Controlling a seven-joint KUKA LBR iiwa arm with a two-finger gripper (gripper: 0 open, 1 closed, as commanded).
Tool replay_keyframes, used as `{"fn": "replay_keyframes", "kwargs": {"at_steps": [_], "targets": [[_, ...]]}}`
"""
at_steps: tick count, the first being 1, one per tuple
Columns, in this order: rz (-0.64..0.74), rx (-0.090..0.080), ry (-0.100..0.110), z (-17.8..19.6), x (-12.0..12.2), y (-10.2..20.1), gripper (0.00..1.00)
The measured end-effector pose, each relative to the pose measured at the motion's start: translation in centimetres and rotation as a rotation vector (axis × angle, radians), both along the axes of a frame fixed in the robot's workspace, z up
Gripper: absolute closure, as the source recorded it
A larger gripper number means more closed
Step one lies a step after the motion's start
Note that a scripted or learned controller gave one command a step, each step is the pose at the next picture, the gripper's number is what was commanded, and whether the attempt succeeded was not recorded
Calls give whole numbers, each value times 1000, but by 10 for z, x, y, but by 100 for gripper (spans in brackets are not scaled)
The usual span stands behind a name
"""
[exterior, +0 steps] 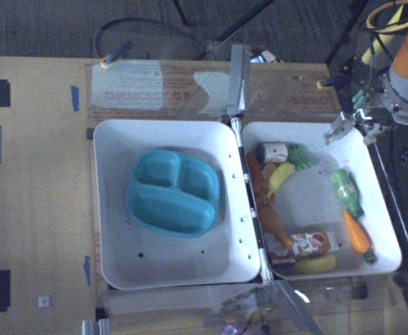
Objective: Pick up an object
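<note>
Camera view, looking down at a slant: wooden bench (36, 208) w/ two shallow white bins side by side. Left bin (113, 257) holds a teal divided plate (173, 192), roughly centred. Right bin (385, 250) holds the toy food: small can (274, 151) at top left w/ a green piece (300, 157) just beside it, yellow banana (279, 176) below those, orange-red items (265, 208) along the left wall, green bottle (346, 192) toward the right, carrot (358, 236) just below the bottle, a printed packet (309, 243) near the bottom edge w/ another yellow piece (316, 263) under it. Arm comes in from upper right; pincer (351, 125) sits over the right bin's top-right corner, above the rim, apart from all the objs. Fingers look spread, nothing between them.
</note>
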State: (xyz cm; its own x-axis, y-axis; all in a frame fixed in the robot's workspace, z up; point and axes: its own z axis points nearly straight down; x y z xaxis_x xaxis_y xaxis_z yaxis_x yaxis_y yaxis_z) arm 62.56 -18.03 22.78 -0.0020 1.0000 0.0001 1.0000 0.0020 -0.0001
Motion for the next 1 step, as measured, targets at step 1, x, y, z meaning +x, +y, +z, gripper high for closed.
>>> {"fn": "replay_keyframes", "kwargs": {"at_steps": [1], "targets": [[11, 1, 2, -23, -8, 33, 0]]}}
